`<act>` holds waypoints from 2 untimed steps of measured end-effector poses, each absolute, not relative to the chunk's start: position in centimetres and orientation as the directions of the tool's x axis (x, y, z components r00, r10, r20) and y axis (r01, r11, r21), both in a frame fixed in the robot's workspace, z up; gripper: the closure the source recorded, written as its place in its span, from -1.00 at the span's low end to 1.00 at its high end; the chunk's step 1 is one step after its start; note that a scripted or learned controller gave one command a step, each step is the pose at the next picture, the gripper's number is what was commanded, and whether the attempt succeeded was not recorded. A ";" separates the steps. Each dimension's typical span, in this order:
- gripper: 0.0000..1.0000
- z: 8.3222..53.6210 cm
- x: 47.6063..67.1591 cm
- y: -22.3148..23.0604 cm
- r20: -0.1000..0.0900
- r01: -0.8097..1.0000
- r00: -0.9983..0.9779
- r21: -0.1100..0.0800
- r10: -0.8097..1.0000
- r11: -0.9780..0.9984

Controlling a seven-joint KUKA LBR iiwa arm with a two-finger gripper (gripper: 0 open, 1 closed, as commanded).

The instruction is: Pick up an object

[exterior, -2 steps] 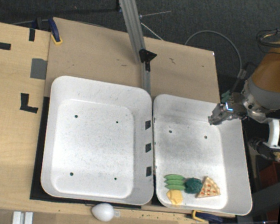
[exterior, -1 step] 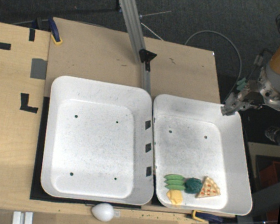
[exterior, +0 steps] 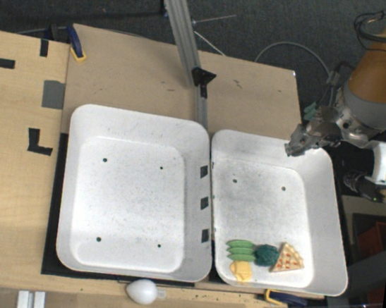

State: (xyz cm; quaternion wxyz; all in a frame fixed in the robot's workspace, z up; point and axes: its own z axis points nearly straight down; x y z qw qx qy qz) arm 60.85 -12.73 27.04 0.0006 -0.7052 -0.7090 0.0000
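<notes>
the gripper (exterior: 298, 147) hangs over the upper right rim of the right bin (exterior: 328, 204); whether it is open or closed cannot be told. a green toy (exterior: 240, 248), dark green piece (exterior: 265, 253), yellow piece (exterior: 241, 269) and pizza slice (exterior: 288, 259) cluster at the bin's lower edge, well apart from it.

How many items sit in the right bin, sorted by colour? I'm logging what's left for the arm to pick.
Right bin, near its front edge:
Green: 2, a light green ridged piece and a dark green lump
Yellow: 1, a small yellow piece
Tan and orange: 1, a triangular slice
Total: 4
</notes>
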 end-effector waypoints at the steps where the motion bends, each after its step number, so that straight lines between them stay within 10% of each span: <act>1: 1.00 27.3 60.5 -7.3 0.001 1.000 -0.006 0.000 1.000 0.006; 2: 1.00 27.2 60.1 -1.4 0.002 1.000 -0.007 -0.002 1.000 0.007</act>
